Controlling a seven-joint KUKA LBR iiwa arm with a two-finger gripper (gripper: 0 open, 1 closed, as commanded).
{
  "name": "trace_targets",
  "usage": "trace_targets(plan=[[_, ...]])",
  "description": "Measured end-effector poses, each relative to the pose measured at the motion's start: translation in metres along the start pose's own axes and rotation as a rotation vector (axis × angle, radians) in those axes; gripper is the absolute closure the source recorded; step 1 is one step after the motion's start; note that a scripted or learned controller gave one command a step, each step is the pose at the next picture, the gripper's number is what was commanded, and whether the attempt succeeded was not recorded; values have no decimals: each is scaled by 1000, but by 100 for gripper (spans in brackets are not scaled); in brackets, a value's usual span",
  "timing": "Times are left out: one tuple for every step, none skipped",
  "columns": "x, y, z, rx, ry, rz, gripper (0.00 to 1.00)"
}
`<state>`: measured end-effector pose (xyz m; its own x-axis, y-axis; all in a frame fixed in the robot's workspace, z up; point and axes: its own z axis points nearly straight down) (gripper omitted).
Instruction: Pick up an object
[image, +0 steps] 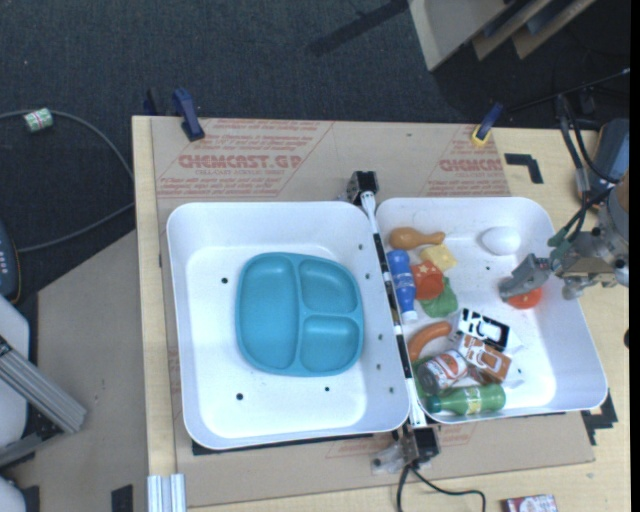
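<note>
**Hand hanging over a red object in the right bin**

Dark carpet is surrounding a table (300, 150) topped with printed cardboard, and two shallow white bins are sitting on it side by side. Inside the left bin (200, 300), a blue divided plate (299, 313) is lying flat near the middle.

Toy food is crowding the right bin (570, 370), mostly along its left wall. A brown drumstick (415, 238) is lying near the top, with a blue bottle (402, 279) just below it against the wall. Beside the bottle, a yellow piece (438, 257), a red piece (428, 283) and a green piece (440, 301) are touching one another. Lower down, a sausage (430, 337) is lying at a slant, a black-and-white card (483, 329) is resting near it, and a green bottle (467, 402) is lying on its side along the bottom wall. A white egg (500, 240) is sitting apart near the top.

From the right, the arm is reaching in, and its hand (535, 275) is hanging over a small red object (523, 295) at the bin's right side. Whether the hand is spread or closed cannot be told, nor whether it is touching the red object.
</note>
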<state>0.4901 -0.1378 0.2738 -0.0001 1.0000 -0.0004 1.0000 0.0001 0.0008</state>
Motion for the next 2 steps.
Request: trace_targets(plan=[[29,33,108,3,1,0,0],[38,39,176,0,0,1,0]])
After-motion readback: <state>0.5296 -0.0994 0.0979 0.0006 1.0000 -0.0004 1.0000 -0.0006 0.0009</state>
